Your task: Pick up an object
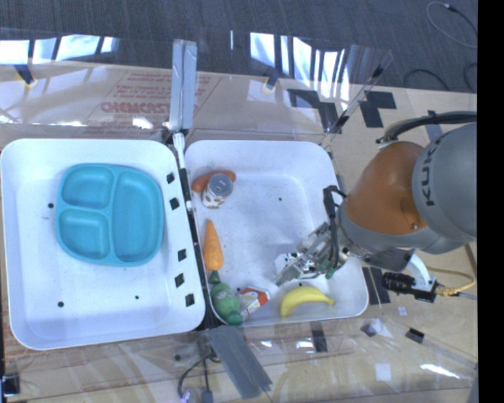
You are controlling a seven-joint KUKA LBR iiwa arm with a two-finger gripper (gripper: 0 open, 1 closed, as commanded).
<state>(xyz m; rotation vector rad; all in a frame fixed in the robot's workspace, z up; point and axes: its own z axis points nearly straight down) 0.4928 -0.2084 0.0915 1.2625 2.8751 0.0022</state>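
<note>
My gripper [298, 267] hangs low in the right bin [260, 154], near its front right corner, just above a yellow banana [305, 300]. I see nothing between its fingers. Along the bin's left wall lie an orange carrot [212, 246], a small jar with a metal lid [217, 188] resting on something orange, and a green bottle-like item [226, 302] beside a small red and white object [254, 296].
The left bin [25, 250] bears a light blue divided plate [111, 212]. A divider with black clips runs between the bins. Clear plastic walls rise behind both bins. The arm's orange band and grey body [403, 200] lean over the right rim.
</note>
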